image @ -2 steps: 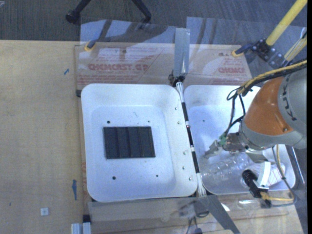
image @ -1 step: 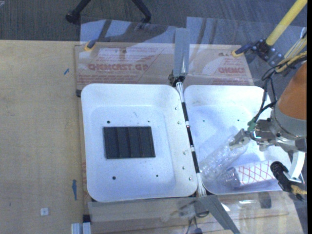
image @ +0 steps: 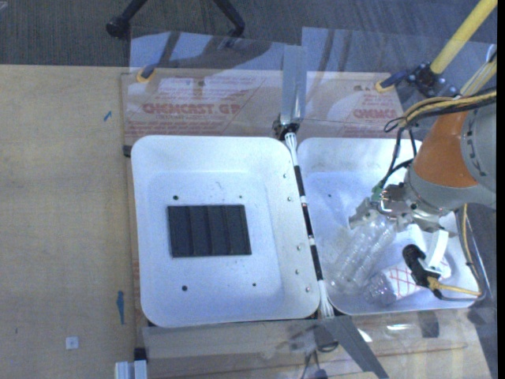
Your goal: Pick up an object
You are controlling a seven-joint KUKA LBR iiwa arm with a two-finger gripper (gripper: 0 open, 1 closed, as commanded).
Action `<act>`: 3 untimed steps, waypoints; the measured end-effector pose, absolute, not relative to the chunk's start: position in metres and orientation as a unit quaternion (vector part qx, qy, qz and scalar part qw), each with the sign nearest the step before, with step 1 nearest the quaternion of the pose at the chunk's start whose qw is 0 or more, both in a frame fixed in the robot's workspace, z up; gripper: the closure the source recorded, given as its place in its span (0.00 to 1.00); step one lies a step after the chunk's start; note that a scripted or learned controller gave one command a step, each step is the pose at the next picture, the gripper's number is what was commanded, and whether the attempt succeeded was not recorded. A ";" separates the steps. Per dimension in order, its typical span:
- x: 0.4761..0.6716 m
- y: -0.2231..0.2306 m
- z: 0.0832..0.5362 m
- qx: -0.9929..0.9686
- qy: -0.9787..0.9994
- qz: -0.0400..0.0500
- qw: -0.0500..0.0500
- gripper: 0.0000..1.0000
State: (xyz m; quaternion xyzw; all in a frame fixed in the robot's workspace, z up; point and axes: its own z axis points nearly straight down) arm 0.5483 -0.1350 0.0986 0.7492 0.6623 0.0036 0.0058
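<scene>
My gripper (image: pixel 387 210) hung over the right bin (image: pixel 331 164), which held a clear plastic bottle (image: pixel 359 255); left bin (image: pixel 158 164) held a dark ribbed slab (image: pixel 209 230); finger state possibly open, indeterminable.

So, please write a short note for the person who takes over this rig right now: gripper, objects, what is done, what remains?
Gripper: low in the right bin, at the top end of a clear plastic bottle; a grasp cannot be confirmed.
Objects: the bottle lies slanted in the right bin, with a red-and-white item near its lower end. A dark ridged block lies flat in the left bin.
Done: arm is at the bottle.
Left: secure and lift an object.
</scene>
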 end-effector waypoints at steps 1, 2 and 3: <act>0.566 -0.174 0.093 0.701 0.713 0.009 0.006 0.00; 0.549 -0.159 0.097 0.659 0.752 0.014 0.013 0.00; 0.562 -0.149 0.094 0.635 0.772 0.008 0.010 0.00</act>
